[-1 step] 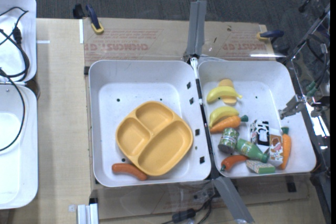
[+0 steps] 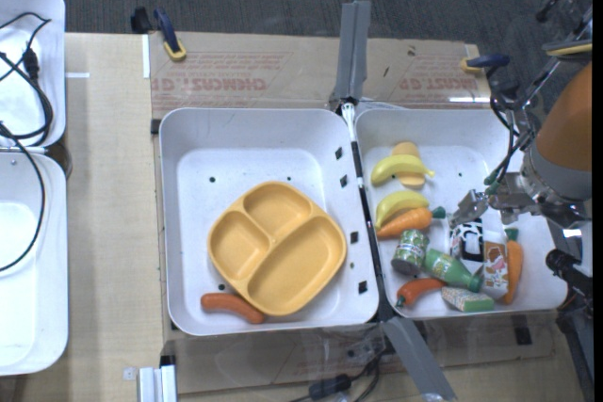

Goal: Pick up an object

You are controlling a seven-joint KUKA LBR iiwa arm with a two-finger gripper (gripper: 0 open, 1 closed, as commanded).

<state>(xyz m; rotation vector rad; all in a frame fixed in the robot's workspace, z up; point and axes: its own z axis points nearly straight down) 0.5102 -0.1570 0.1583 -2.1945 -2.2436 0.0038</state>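
Note:
My gripper (image 2: 482, 205) hangs low over the right bin (image 2: 443, 135), coming in from the right just above a black-and-white carton (image 2: 468, 243). Around it lie two bananas (image 2: 400, 168), an orange carrot (image 2: 406, 221), a green can (image 2: 411, 250), a green bottle (image 2: 453, 270), an orange carton (image 2: 496, 268) and a second carrot (image 2: 513, 270). A small red-orange vegetable (image 2: 419, 290) and a pale green packet (image 2: 468, 300) rest at the bin's front edge. Nothing is visibly held.
The left bin (image 2: 188, 165) holds a yellow divided plate (image 2: 276, 247) and a red sausage (image 2: 233, 304) at its front. A grey divider post (image 2: 352, 52) stands between the bins at the back. Cables run down by the arm on the right.

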